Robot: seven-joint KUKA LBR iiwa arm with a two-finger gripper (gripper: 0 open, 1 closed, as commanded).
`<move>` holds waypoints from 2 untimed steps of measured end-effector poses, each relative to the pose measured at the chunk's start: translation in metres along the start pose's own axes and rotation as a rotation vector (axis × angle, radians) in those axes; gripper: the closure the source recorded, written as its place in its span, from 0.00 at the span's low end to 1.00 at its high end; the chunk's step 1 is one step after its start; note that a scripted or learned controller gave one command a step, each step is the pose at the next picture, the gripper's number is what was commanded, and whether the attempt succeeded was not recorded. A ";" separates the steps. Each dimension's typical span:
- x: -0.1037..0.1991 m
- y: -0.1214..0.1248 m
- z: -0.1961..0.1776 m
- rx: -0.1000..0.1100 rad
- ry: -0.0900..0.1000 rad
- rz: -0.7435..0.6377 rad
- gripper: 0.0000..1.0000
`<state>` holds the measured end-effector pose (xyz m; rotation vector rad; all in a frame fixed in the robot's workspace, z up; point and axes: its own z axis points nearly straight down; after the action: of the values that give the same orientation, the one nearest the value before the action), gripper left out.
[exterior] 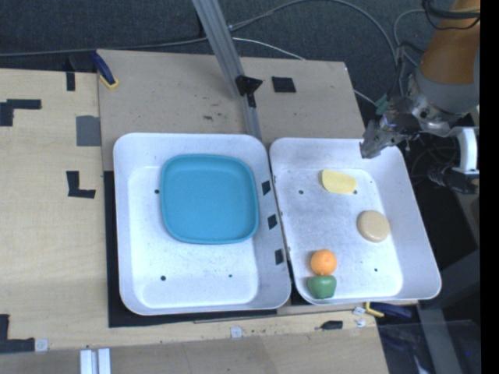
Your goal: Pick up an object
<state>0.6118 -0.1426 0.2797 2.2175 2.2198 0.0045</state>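
Observation:
The right bin [296,170] holds a yellow piece [339,181] near its back, a tan round piece [373,226] toward the right, and an orange ball [323,262] touching a green piece [321,287] at the front. My gripper [374,142] hangs over the bin's back right corner, above and to the right of the yellow piece. Nothing shows between its dark fingers. The arm's orange band [451,49] rises at the upper right.
The left bin [132,209] carries a blue square plate [209,198]. A grey metal bar [226,45] slants down to the bins' back edge. Cables loop behind the right bin. Black tape marks dot the wooden bench.

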 end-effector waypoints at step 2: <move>0.099 0.012 0.034 0.006 0.001 -0.003 1.00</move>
<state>0.6236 -0.0441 0.2455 2.2183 2.2267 -0.0010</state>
